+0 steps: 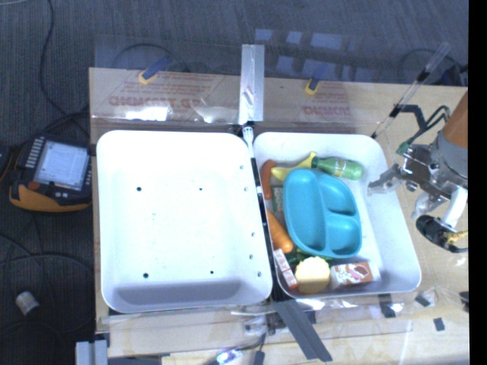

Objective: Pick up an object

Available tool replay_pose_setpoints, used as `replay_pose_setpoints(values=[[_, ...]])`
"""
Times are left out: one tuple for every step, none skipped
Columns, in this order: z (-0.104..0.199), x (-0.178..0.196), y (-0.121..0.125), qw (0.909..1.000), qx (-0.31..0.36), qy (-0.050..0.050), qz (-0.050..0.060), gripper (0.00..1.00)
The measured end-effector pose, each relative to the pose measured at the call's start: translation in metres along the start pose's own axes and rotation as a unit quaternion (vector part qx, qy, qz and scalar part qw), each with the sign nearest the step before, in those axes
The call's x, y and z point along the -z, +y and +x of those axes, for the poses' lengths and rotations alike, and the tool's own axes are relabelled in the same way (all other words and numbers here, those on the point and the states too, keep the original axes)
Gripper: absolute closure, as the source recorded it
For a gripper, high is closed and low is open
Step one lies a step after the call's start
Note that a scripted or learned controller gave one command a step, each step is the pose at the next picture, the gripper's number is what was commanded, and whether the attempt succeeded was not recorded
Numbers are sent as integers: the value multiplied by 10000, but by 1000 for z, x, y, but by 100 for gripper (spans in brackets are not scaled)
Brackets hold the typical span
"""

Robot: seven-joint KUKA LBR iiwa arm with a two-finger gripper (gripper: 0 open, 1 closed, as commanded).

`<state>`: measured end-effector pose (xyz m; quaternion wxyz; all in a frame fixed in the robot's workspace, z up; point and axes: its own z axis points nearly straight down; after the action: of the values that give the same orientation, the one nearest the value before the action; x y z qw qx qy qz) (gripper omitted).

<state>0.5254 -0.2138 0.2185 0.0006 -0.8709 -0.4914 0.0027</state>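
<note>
White plastic bins sit side by side on the bench, and every candidate for the pick lies in the right bin (396, 226): a blue divided tray (326, 213) fills its middle, a green bottle (340, 167) and a yellow banana-like piece (291, 170) lie along the far side, an orange carrot (279, 234) runs along the wall next to the left bin (175, 219), and a yellow-green block (311, 274) and a red-and-white carton (352, 273) rest at the near end. The gripper (426, 185) hangs at the right edge of the scene, over the bench just outside the right bin's rim, with nothing seen between its parts; whether it is spread or pressed together cannot be told from this angle. By my reading the task is barely begun: no object is lifted, and the approach, descent, grasp and lift all remain. Reddish printing shows on the clear sheets (163, 93) at the bench's far edge, and the carton bears a label, but neither is legible here.
</note>
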Motion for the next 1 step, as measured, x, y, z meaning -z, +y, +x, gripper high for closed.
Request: replay_pose_setpoints(values=[[38, -20, 53, 9978, 657, -7, -3, 0]])
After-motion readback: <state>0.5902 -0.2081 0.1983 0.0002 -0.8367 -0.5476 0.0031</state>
